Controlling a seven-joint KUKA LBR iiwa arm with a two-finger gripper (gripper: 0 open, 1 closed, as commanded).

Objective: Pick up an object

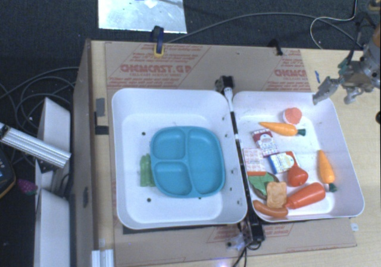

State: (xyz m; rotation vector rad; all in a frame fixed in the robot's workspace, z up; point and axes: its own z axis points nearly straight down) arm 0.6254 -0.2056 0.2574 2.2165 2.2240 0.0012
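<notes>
Above the far right corner of the right bin (342,134): gripper (334,94), fingers spread wide with nothing between them, clear of the bin's contents.

Nearest below and left of the gripper: a pink-and-white round slice (292,115), with a carrot (281,129) lying crosswise just beyond it.

Farther toward the bin's front, below the gripper: a small upright carrot (325,168) by the right wall; a red pepper (297,175); a large orange-red carrot (306,195); a tan cracker (275,194) on a sausage (269,209).

Left of these: small printed packets (264,141) near the divider.

Well to the gripper's left, in the left bin (128,108): a blue divided plate (187,161), with a green piece (146,170) touching its left edge.
</notes>
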